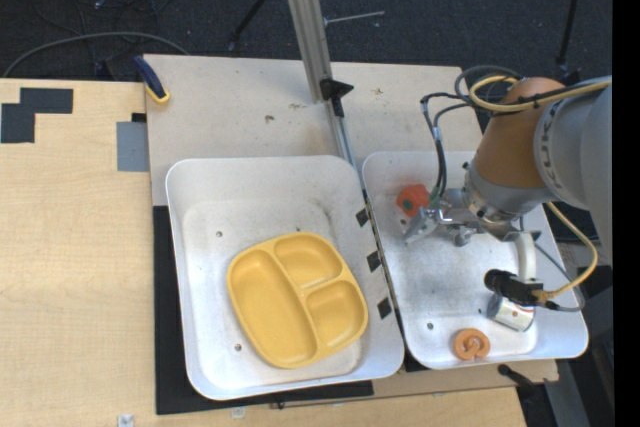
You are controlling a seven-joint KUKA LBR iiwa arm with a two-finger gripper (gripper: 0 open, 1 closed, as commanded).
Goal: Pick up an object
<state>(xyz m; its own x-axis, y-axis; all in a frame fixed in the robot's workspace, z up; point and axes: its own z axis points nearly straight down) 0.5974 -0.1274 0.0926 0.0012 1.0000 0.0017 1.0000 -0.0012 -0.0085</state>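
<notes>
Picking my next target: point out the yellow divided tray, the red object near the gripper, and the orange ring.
yellow divided tray (296,298): camera view, centre ridge between its compartments.
red object (411,199): camera view, its top face.
orange ring (471,345): camera view, its rim.

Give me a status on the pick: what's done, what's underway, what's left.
Done: the end effector is down inside the right bin, next to the red object. Underway: it looks like an approach to that object; a grasp cannot be confirmed. Left: gripping and lifting. The orange ring and the yellow divided tray in the left bin lie untouched.
</notes>
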